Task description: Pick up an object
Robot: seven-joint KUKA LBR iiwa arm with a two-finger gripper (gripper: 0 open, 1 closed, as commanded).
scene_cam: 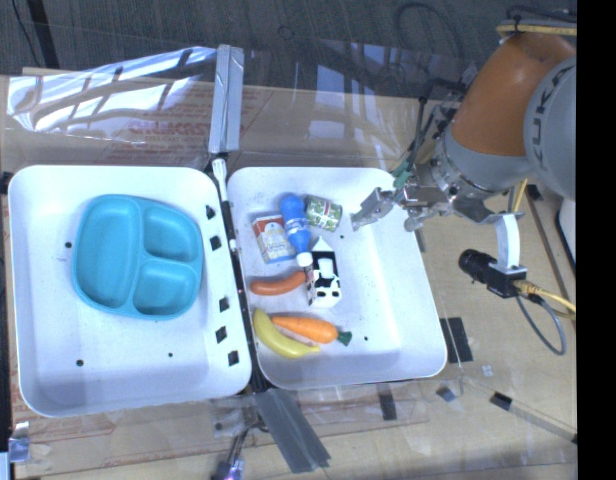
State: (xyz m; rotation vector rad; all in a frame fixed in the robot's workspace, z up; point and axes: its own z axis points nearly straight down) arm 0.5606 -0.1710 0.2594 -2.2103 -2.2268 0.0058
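Fingers of the gripper (373, 208) are too blurred to read as spread or closed; the tool is hovering over the right bin (408, 318), beside the clutter and pinching nothing. Candidate objects are lying clustered against that bin's left side: one green can (323, 211), one blue bottle (295, 218), one carton (272, 238), one sausage (276, 285), one cow figure (325, 280), one carrot (306, 328), one banana (276, 337). One blue tray (138, 255) is occupying the left bin (38, 298), probably as a drop site.

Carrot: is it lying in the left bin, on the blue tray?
No: the carrot lies in the right bin beside the banana, while the blue tray sits in the left bin.
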